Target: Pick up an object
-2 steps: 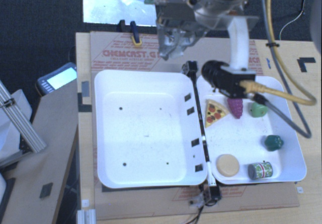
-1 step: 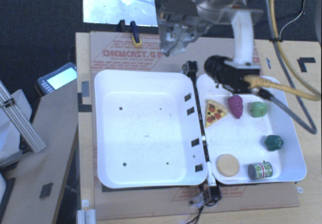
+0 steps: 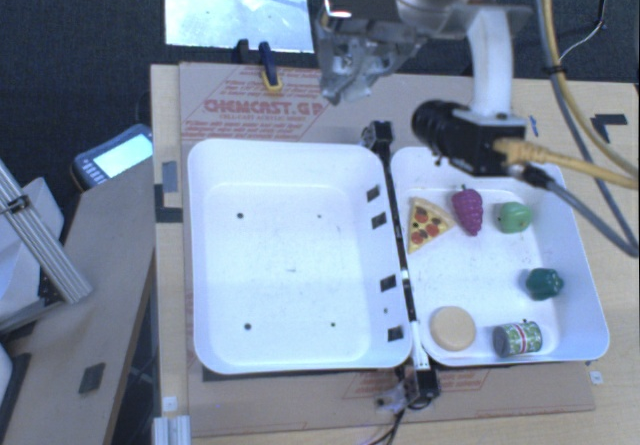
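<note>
5 toys lie in the right bin (image 3: pixel 590 328); pincer (image 3: pixel 335 93) hovers above, its grip state unclear.

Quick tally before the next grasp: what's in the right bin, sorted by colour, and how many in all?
Green: 3, the apple, the dark green pepper and the green-labelled can
Purple: 1, the grape bunch
Yellow with red: 1, the pizza slice
Tan: 1, the round cookie
Total: 6
</note>
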Robot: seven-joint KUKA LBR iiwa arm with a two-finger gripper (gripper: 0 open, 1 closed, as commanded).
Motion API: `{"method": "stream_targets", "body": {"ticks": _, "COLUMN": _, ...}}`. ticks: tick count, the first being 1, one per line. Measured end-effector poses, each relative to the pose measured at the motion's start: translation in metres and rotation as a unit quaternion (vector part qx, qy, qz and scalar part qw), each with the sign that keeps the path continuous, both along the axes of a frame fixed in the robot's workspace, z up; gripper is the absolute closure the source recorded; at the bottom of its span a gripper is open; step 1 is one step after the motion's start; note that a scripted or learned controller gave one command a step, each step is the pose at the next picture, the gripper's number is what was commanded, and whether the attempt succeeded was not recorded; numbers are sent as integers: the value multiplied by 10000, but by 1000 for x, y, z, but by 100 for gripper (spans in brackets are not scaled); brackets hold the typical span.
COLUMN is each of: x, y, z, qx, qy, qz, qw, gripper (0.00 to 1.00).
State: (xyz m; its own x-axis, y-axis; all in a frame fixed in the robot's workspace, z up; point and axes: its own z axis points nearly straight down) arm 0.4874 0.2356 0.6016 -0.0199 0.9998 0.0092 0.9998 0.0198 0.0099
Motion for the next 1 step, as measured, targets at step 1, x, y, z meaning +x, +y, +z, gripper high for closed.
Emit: {"method": "stream_targets", "body": {"ticks": 1, "x": 0, "y": 0, "z": 11, "qx": 7, "qy": -8, "qz": 12, "qw": 10000, "gripper": 100}}
